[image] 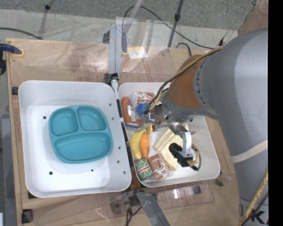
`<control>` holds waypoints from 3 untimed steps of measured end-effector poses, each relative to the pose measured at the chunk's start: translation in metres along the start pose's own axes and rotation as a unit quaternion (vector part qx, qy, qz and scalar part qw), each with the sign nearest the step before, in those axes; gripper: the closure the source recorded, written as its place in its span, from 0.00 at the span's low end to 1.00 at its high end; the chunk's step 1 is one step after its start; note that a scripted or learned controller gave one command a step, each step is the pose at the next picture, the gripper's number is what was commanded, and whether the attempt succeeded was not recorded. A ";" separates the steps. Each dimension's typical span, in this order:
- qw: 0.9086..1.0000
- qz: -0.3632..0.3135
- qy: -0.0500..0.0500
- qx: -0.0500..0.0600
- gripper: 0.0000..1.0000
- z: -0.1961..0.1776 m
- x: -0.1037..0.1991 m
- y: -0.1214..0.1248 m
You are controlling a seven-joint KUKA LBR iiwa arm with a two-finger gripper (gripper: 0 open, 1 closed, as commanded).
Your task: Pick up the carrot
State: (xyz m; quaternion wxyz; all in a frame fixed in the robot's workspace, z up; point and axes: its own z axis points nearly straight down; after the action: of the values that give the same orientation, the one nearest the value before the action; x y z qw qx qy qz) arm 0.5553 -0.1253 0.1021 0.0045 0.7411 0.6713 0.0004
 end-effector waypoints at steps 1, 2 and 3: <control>0.980 -0.197 0.003 0.003 1.00 -0.085 0.063 -0.008; 0.999 0.043 0.003 0.005 1.00 -0.166 0.120 0.032; 0.981 0.193 0.002 0.008 1.00 -0.084 0.150 -0.039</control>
State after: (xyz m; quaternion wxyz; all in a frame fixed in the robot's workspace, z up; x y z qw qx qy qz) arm 0.5309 0.0283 0.1848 -0.0029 0.8568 0.5157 -0.0028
